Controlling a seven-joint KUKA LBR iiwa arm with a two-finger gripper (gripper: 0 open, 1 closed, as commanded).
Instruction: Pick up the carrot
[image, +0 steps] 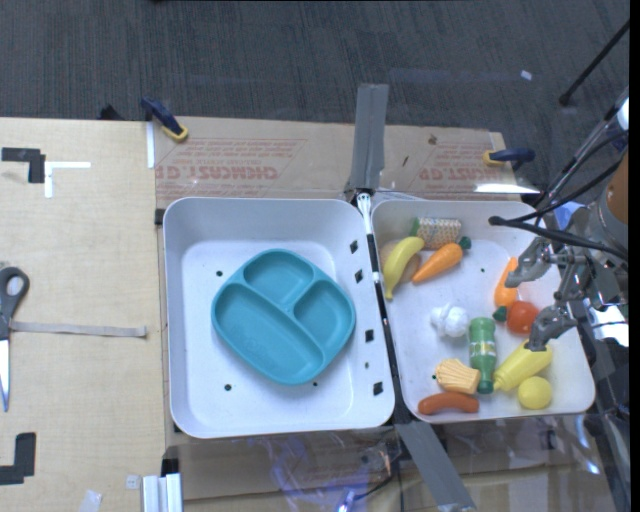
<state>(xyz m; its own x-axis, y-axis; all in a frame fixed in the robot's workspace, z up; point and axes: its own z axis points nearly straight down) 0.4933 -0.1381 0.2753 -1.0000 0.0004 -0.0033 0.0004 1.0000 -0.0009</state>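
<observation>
While the gripper is held spread wide and unladen above the right bin's right side, the carrot lies well apart, near the bin's top left beside a banana. It is judged light, rigid, slick plastic; the thick middle is best clasped.

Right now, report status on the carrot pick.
Gripper open over right bin's right side, holding nothing. Carrot lies at bin's upper left, untouched. Banana touches carrot's left; corn cob sits just behind.
</observation>
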